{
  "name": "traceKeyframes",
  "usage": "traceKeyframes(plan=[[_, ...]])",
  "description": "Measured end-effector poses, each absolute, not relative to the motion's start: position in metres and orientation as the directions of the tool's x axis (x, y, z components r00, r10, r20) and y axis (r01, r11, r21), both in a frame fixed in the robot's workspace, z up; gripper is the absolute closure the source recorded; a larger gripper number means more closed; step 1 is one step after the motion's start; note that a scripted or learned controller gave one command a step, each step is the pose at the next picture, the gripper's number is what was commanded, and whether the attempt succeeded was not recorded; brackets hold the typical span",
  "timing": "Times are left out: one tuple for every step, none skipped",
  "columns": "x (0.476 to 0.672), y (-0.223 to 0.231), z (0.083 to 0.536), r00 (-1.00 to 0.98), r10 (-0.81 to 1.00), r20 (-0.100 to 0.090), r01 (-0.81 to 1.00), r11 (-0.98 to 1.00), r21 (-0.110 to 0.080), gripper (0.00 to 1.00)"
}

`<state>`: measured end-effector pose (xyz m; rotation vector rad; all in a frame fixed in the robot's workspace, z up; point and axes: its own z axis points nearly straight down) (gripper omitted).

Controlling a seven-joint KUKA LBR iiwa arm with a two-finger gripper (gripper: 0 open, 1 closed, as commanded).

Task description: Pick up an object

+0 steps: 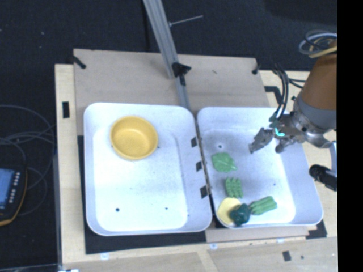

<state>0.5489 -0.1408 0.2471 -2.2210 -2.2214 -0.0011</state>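
My gripper (271,144) hangs over the right bin (295,177), near its upper right part, with its two fingers spread and nothing between them. Below and left of it lie a light green lumpy piece (223,162) and a darker green ribbed piece (233,186). At the bin's front edge a small yellow cup (226,208) holds a dark teal object (240,213), with a green pickle-like piece (262,205) beside it. A yellow bowl (134,137) sits upright in the left bin (142,197).
A grey metal pole (164,38) slants from the top down to the divider between the bins. The arm's orange band (323,86) and cables stand at the right. A handheld pendant (10,191) lies off the bench, far left.
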Motion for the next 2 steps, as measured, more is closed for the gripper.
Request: traceKeyframes(plan=[[0.549, -0.141, 0.247, 0.0, 1.0, 0.001, 1.0, 0.0, 0.0, 0.0], [0.554, -0.141, 0.187, 0.001, 1.0, 0.0, 1.0, -0.001, -0.005, 0.0]])
